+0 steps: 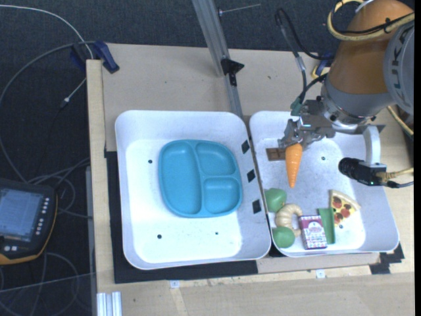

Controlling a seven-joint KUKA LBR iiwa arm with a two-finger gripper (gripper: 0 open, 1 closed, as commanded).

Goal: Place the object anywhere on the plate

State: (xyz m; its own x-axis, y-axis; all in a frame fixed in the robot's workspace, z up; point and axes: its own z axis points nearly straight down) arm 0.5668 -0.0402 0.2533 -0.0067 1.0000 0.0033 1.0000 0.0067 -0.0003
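A: How far along can the task be judged to be?

B: At an early stage, it seems. The blue plate [199,178] is seen in the middle of the left bin [131,242], and nothing is seen lying on any of its compartments. The placing is therefore still to be done.

A: And where is the object to be found?

B: A toy carrot [293,163] is seen in the right bin [385,232], near that bin's far left corner, with its thick end directly under the gripper [295,135] and its tip pointed toward the near edge. It is taken to be the object, since the gripper is set right over it.

A: Is it held?

B: That cannot be told. The top of the carrot is met by the jaws, but how far they are parted, and whether the carrot is clamped between them, is hidden by the wrist above.

A: What else is in that bin?

B: A green piece [275,197], a cream-coloured piece [288,212], a small box [312,232] and a pizza slice [343,207] are gathered toward the near edge, apart from the carrot.

A: What is left, then?

B: A secure grip must be confirmed, the carrot lifted, carried across the divide between the bins and set down on the plate.
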